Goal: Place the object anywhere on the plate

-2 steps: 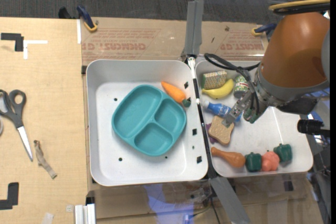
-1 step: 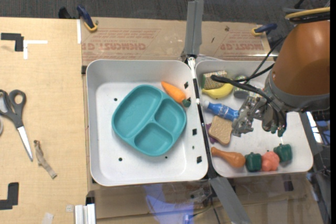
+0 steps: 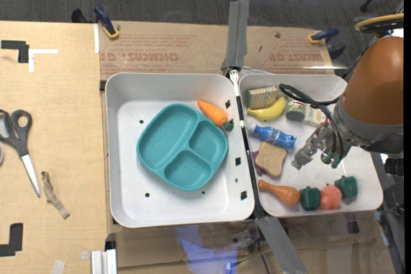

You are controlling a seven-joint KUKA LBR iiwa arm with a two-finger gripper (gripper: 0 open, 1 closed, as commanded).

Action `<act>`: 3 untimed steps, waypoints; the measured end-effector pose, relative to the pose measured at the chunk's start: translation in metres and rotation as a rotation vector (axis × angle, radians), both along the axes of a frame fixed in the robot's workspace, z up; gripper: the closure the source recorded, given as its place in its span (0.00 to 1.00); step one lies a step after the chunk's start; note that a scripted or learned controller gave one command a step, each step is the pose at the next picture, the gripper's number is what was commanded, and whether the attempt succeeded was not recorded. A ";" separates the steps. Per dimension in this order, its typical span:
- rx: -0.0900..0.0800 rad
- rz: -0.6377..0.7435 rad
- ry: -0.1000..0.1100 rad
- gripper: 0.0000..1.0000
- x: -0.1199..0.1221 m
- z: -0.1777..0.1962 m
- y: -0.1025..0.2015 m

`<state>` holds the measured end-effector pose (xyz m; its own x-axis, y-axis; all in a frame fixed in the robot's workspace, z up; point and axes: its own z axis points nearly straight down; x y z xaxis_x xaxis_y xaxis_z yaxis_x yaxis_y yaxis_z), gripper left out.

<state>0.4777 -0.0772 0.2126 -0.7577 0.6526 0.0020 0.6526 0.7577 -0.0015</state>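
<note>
I'm looking at a lab: white bins (image 3: 115,157) clamped to a cardboard-covered bench (image 3: 45,138), toy food, scissors (image 3: 19,141) left of them.

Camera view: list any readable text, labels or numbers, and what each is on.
Cardboard sheet behind the bins: large red print, seen upside down and mirrored; it looks like "CHEMICAL", but I can't confirm it. A second red block at its right end is too blurred.
Small can in the right bin: label too small to read.
Blue bottle: no legible text.
Teal plate: none.

arm (image 3: 379,83) cut by right edge, end effector (image 3: 319,152) blurred, scissors (image 3: 19,141) clipped at left
</note>
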 end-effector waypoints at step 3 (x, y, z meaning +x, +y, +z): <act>0.000 0.054 -0.001 0.00 0.000 -0.095 -0.022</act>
<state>0.4774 -0.0992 0.1172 -0.7919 0.6106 0.0012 0.6106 0.7919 -0.0005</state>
